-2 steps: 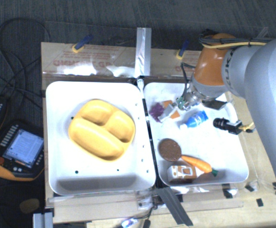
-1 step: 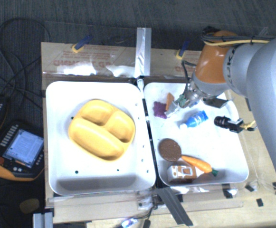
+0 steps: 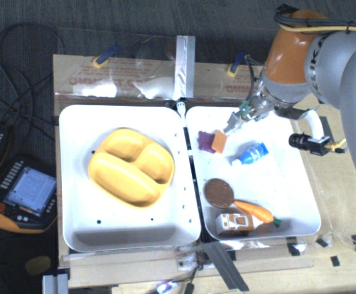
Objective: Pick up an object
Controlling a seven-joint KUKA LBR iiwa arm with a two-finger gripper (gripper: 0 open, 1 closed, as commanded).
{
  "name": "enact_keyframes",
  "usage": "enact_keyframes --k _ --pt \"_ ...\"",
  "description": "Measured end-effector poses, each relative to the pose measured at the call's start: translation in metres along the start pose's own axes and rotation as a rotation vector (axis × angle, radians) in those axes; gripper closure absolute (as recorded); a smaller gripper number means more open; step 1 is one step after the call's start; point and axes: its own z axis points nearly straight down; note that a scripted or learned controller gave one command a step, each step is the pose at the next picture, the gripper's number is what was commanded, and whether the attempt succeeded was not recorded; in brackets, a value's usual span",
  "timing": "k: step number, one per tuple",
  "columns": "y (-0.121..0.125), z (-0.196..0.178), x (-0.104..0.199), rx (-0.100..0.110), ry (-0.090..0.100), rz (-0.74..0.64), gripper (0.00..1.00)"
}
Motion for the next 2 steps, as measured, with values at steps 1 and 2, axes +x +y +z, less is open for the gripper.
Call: enact_keyframes --k 1,2 --pt "-0.0016 -0.0136 -0.0059 0.001 0.001 0.129 1.0" --pt "-0.0017 -0.0136 -0.0059 0.001 0.0 0.129 0.0"
